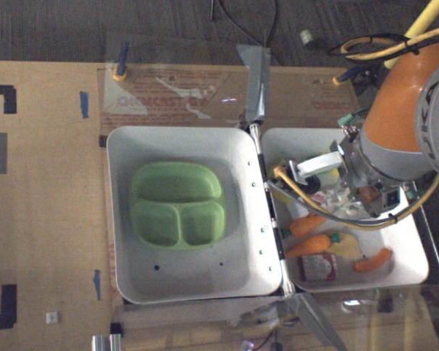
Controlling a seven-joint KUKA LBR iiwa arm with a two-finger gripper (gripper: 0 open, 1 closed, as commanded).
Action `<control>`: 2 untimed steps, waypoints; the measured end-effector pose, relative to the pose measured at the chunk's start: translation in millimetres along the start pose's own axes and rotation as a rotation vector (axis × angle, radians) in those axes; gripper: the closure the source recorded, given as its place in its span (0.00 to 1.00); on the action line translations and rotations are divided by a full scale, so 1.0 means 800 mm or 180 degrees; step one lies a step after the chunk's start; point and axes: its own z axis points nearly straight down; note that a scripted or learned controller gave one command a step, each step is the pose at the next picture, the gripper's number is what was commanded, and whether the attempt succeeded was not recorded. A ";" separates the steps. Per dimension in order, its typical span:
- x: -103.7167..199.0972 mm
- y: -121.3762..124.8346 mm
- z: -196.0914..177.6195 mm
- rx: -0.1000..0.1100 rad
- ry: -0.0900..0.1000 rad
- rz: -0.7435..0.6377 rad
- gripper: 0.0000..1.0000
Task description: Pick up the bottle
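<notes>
My arm's grey wrist with its orange band [402, 115] hangs over the back half of the right bin [413, 269]. The gripper [349, 196] points down into that bin, its tips lost among cables and a clear, shiny object [335, 202] that may be the bottle. A small dark container with a red label [318, 267] lies flat near the bin's front wall, apart from the gripper. I see nothing lifted clear of the bin.
Two orange carrots [307, 225] [309, 246], a yellow piece [345, 244] and an orange-red sausage [372, 260] lie in the right bin. A green divided plate [178, 205] sits in the left bin [132, 269]. A metal divider [254, 86] stands behind the bins.
</notes>
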 end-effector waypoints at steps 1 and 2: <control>0.031 -0.063 -0.019 0.0000 0.0005 -0.0154 1.00; 0.018 -0.062 0.027 0.0004 -0.0001 0.0225 1.00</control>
